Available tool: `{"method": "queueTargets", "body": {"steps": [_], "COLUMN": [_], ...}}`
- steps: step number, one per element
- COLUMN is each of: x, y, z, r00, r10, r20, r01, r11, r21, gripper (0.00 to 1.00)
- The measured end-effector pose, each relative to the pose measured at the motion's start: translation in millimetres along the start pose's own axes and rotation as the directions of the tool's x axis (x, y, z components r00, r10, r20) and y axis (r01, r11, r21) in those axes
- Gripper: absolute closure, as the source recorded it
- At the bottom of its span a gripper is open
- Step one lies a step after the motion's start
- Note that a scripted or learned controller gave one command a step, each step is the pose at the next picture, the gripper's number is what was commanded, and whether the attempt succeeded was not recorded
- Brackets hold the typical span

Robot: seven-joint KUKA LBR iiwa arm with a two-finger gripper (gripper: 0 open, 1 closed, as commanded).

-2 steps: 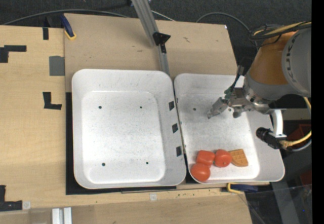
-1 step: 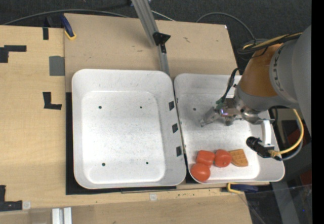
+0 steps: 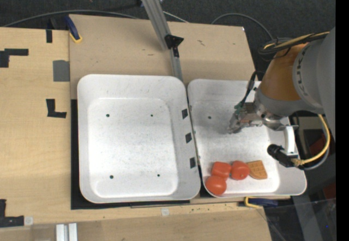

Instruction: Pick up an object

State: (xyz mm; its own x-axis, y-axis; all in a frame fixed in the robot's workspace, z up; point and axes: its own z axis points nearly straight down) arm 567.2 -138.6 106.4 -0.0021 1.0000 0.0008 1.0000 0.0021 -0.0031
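Hovering low over right bin [image 3: 218,98]: claw [image 3: 238,124], finger state indiscernible. Red pieces [image 3: 223,175] and tan cracker [image 3: 257,169] clustered well below claw, likely awaiting selection.

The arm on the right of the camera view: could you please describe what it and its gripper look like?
The arm is thick and rounded, grey, with a broad orange band above the wrist. Its gripper is a small dark metallic unit with thin wires along it. A black cable and a yellow one loop below the wrist.
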Motion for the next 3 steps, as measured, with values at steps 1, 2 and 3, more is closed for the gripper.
{"method": "queueTargets", "body": {"steps": [1,2,3], "x": [5.3,0.2,0.4], "y": [9.2,15.3,15.1], "z": [-57.2,-117.8,-100.0], "r00": [1.0,1.0,1.0], "r10": [0.0,0.001,0.001], "r20": [0.001,0.002,0.002], "r01": [0.0,-0.001,-0.001], "r11": [1.0,1.0,1.0], "r21": [-0.007,-0.009,0.0], "gripper": [1.0,1.0,1.0]}}
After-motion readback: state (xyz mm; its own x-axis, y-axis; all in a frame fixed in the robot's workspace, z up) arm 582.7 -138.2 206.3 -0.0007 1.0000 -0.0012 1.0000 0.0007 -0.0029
